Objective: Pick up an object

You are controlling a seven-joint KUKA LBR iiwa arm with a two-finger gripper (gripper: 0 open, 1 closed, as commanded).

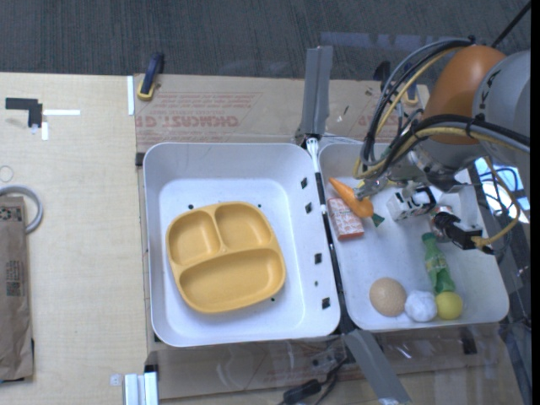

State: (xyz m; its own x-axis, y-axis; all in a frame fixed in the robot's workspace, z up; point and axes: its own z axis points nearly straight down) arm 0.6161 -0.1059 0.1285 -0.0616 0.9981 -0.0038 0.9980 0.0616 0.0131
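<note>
I'm in the approach step, my end effector low over the right bin, just beside the carrot; I cannot tell how it is set. The carrot lies tilted near the bin's left wall, orange, tapered, touching a small box. Next I judge a short drop, centred on it
</note>
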